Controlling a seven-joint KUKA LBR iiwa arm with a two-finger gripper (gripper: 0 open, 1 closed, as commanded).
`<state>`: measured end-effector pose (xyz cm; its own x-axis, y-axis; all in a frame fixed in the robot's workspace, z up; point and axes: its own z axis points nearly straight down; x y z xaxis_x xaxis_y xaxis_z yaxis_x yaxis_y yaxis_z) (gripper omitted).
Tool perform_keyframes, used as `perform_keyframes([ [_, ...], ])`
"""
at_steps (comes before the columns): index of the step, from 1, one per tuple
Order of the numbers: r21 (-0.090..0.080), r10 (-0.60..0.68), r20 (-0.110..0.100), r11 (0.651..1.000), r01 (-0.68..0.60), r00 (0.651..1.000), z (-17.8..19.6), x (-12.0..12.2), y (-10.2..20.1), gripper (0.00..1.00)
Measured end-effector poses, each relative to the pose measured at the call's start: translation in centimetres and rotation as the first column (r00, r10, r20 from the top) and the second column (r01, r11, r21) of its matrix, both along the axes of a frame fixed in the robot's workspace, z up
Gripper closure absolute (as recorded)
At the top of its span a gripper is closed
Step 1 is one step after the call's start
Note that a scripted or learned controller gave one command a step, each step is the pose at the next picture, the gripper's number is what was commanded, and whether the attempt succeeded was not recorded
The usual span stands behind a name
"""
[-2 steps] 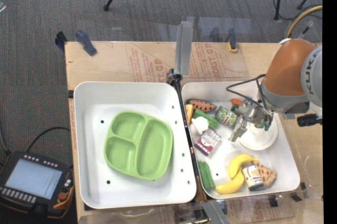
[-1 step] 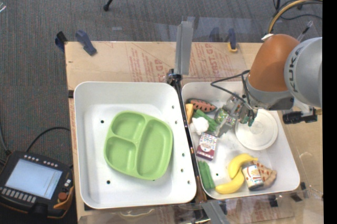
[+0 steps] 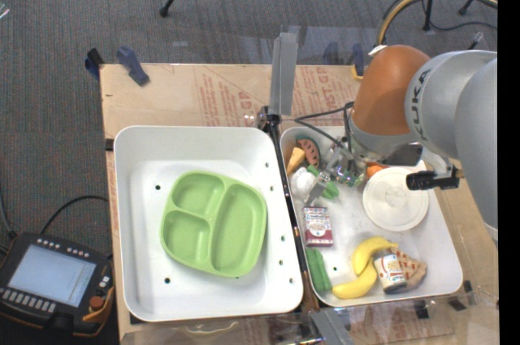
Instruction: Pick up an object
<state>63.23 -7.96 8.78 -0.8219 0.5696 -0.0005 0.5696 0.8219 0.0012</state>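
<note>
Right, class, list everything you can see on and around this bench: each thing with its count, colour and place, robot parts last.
Bins: two, white, side by side on the bench.
Divided plate: one, green, left bin.
Banana: one, yellow, right bin, near edge.
Small can: one, beside the banana.
Round lid: one, white, right bin.
Packet: one, dark red, right bin.
Control pendant: one, dark, on the floor at left.
Arm: one, grey and orange, over the right bin.
Gripper: one, low in the right bin's far end.

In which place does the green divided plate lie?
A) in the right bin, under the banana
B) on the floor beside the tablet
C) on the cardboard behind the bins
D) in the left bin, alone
D: the green divided plate lies flat in the left bin, with nothing else on that bin's floor; the banana is in the right bin.
</note>
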Motion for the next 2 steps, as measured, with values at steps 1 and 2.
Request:
perform_keyframes([
  [1,-0.001,-0.143,-0.004,0.990,0.143,0.990,-0.1,-8.2,-1.5,0.00],
  [2,0.000,-0.211,-0.002,0.977,0.211,0.977,0.0,-2.7,-0.8,0.00],
])
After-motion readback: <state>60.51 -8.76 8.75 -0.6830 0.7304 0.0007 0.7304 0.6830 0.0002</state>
